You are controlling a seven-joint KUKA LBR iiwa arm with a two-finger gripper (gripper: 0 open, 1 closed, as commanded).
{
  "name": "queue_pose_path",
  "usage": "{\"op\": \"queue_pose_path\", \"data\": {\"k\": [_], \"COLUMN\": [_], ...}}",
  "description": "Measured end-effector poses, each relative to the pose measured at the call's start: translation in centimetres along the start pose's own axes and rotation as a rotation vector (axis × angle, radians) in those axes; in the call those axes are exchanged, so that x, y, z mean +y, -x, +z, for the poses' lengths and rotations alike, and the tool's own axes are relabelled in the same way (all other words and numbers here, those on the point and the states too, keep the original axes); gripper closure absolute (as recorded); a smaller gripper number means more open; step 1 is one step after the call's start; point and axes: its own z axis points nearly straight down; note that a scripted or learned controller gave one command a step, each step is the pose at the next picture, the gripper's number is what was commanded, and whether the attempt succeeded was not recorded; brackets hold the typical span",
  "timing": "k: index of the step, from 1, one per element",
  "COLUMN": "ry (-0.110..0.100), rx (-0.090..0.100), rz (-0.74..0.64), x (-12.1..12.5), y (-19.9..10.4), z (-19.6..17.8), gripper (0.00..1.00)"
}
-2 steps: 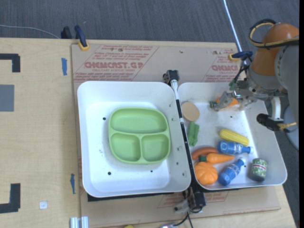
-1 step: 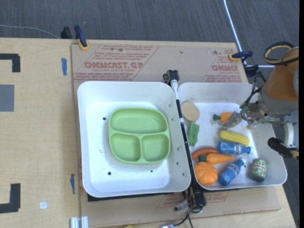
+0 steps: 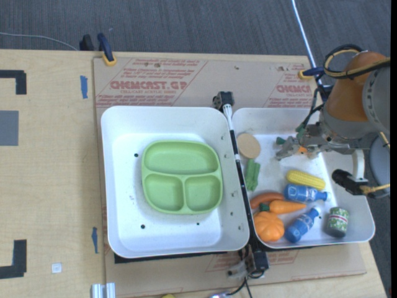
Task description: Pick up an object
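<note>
Grey arm (image 3: pixel 378 113), orange band, black-and-yellow cables, metal gripper (image 3: pixel 286 146).

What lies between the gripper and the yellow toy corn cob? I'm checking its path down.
Bare white bin floor separates gripper from corn cob, in the camera view.

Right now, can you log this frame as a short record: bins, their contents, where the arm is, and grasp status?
left bin: green divided plate
right bin: corn cob, carrot, pumpkin, two blue bottles, green can, round tan disc, green pod
gripper: over the right bin's upper part, near the disc
grasp: nothing seen between the jaws
</note>
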Motion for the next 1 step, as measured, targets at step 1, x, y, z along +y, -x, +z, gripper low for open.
{"op": "queue_pose_path", "data": {"k": [1], "ry": [-0.003], "rx": [0.001], "rz": [0.002], "x": [-8.99], "y": [-1.91], "z": [-0.12], "gripper": [0.00]}}
